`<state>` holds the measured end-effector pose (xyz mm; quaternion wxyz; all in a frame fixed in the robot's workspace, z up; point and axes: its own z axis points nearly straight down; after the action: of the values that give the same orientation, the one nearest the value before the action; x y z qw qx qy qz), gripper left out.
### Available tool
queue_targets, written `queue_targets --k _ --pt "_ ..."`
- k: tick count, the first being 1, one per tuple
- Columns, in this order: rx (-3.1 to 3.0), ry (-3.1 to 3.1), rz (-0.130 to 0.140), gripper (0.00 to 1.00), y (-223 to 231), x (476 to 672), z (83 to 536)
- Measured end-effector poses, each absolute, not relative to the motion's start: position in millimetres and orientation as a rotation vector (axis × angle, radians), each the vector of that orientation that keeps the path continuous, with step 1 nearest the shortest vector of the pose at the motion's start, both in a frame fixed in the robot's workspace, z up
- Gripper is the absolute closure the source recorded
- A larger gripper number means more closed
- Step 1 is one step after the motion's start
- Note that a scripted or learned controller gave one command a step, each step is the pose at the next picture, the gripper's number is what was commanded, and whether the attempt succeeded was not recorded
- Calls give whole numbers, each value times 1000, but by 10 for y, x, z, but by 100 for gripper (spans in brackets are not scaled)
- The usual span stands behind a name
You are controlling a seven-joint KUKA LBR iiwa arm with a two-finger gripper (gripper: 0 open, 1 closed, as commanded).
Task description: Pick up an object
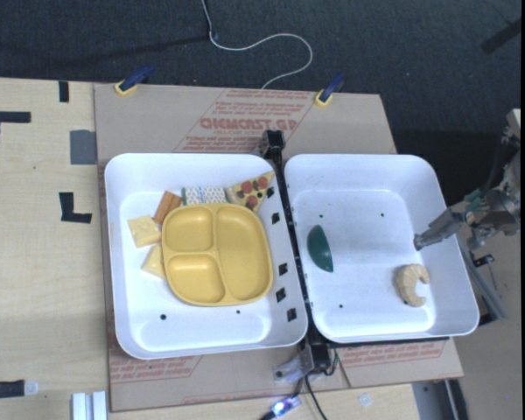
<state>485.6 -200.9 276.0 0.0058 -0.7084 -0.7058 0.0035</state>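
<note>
In the right bin [420, 171] a dark green leaf-shaped object [320, 248] lies near the left wall. A beige croissant-shaped piece [411, 283] rests toward the right side. My gripper [430, 234] reaches over the right bin's right rim, just above and to the right of the croissant, apart from it. Nothing shows between its tips. The left bin [122, 313] holds a yellow divided plate [217, 254], with several small flat pieces around its upper left edge, among them a pale yellow cheese-like square [143, 231] and an orange-brown strip [166, 206].
Both bins sit on a cardboard sheet [245, 116] held by clips at the back. A white cable [262, 46] loops over the dark floor behind. A black divider strip [284, 234] runs between the bins. Arm parts [499, 208] stand at the right edge.
</note>
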Motion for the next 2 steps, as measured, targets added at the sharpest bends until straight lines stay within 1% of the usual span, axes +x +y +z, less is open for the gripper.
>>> queue_targets --k 1,2 --pt "-2220 -2221 2 0 -2002 4877 2822" --pt "-2219 -2217 6 0 -2083 4816 2257"
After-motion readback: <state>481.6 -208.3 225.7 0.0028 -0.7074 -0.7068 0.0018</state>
